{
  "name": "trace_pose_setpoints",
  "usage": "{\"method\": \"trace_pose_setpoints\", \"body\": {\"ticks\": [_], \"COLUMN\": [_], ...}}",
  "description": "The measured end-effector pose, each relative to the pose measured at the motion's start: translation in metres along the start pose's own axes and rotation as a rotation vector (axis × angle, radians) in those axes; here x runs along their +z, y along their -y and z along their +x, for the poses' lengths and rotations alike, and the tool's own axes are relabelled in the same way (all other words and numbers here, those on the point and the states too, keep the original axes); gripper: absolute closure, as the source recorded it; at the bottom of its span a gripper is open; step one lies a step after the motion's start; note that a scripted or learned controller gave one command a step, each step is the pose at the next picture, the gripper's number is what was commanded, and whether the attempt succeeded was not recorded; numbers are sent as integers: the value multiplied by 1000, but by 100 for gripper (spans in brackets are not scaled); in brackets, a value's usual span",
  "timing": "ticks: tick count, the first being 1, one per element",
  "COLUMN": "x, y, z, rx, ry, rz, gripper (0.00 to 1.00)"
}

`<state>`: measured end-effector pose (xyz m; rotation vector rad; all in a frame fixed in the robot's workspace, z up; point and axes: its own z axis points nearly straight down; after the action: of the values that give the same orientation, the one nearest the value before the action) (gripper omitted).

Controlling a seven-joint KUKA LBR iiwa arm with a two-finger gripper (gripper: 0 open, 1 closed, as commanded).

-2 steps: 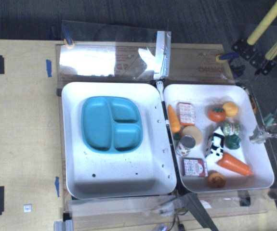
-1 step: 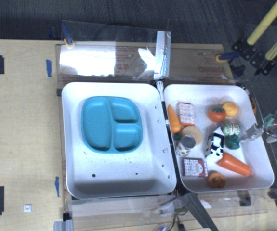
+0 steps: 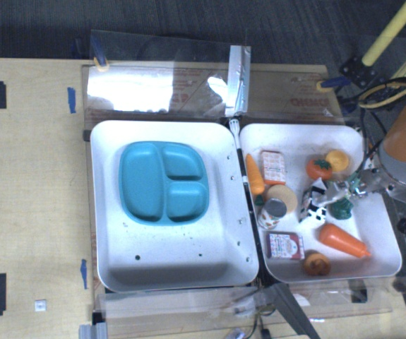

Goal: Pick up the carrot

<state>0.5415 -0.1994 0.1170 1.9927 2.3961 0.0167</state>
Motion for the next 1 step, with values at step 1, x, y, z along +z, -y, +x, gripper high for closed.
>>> {"method": "trace_pose_setpoints", "body": {"ticks": [1], "x": [1], "y": [0], "z": [1], "rx": [0], "ry": [-1], "rz": [1], "gripper": [0]}}
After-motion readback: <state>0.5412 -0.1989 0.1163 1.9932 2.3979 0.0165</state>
